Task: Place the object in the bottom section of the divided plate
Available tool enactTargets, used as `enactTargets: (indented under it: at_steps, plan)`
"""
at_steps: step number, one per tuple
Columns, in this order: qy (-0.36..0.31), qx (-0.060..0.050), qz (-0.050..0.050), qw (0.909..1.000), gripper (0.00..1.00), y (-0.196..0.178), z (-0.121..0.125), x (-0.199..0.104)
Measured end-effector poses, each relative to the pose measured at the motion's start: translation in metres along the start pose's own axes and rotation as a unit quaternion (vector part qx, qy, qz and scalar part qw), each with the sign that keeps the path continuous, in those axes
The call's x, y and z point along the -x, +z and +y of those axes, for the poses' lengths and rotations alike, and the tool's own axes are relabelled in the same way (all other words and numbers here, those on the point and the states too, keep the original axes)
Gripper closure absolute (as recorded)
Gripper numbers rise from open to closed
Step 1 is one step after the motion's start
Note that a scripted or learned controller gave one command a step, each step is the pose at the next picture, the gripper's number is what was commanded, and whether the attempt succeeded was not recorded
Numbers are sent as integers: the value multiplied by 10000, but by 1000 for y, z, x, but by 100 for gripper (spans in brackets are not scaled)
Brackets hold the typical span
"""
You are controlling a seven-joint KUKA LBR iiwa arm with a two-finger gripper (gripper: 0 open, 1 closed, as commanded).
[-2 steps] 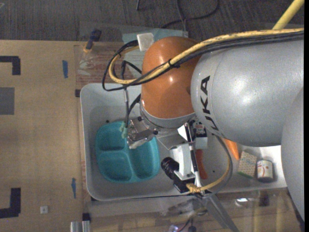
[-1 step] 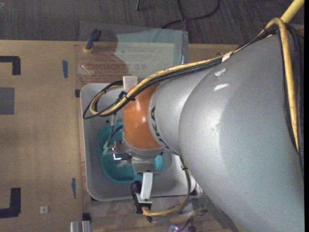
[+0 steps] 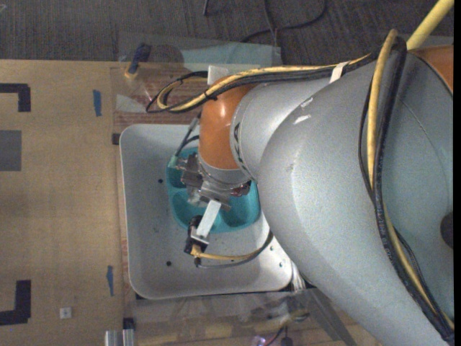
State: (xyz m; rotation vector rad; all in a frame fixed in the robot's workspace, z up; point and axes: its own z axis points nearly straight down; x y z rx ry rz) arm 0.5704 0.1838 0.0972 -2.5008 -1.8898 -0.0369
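A teal divided plate (image 3: 178, 202) lies in the white bin (image 3: 144, 215), near its middle. The arm's orange band and wrist cover most of the plate; only its left rim and a patch at lower right (image 3: 243, 211) show. My gripper (image 3: 191, 174) hangs straight over the plate, pointing down, its metal body partly seen from above. The sections of the plate and whatever lies in them are hidden under the wrist.
The bin's bare white floor shows left of and below the plate. A wooden bench (image 3: 65, 193) with blue tape strips and black corner marks spreads to the left. The big grey arm (image 3: 338, 193) covers the right half of the view.
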Motion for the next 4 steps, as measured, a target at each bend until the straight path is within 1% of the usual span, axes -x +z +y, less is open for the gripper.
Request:
enactTargets:
  at_steps: [1, 2, 3, 4]
  plan:
    - [-21, -3, 42, 10000, 0, -1, -1, -5]
    - [-417, -120, 30, 9991, 0, -43, 45, 0]
    - [-1065, -52, -111, 9942, 0, -124, 93, 14]
    - [-329, -46, -113, 9994, 0, 1, 90, 6]
